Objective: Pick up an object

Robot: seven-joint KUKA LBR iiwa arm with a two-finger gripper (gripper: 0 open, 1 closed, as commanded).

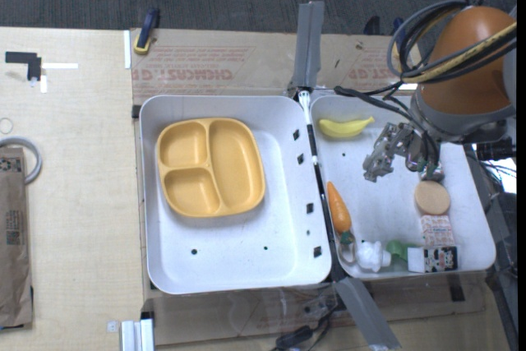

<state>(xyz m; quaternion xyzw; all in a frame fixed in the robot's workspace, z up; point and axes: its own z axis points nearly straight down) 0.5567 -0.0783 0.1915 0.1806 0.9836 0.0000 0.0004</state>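
The right bin (472, 201) holds a yellow banana (346, 126) at its back left, an orange carrot (338, 208) along its left wall, and a tan round disc (432, 198) to the right. A small printed box (438, 245), a green piece (398, 249) and a white object (371, 256) lie along the front. My gripper (380, 167) hangs over the middle of this bin, between the banana and the disc, fingers pointing down and left. Nothing shows between them.
The left bin (164, 259) carries a yellow three-compartment plate (211, 167). A metal divider (310, 53) rises between the bins. The arm's orange band (464, 62) and black cables loom over the right bin's back right corner. A brown bag (12, 234) lies far left on the bench.
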